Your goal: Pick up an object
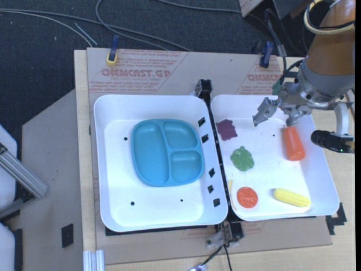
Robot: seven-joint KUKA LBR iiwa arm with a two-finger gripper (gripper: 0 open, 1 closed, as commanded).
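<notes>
The right bin holds several toy foods. A purple piece lies near the bin's left wall and a green leafy piece sits below it. An orange carrot-like piece is on the right, with a red round piece and a yellow corn cob at the front. My gripper hangs over the back of this bin, open, its fingers spread and nothing between them. It is just up-left of the orange piece and to the right of the purple piece.
The left bin holds a blue divided plate. A black divider strip runs between the bins. Clamps hold the cardboard base at the back. The arm's orange band rises at the upper right.
</notes>
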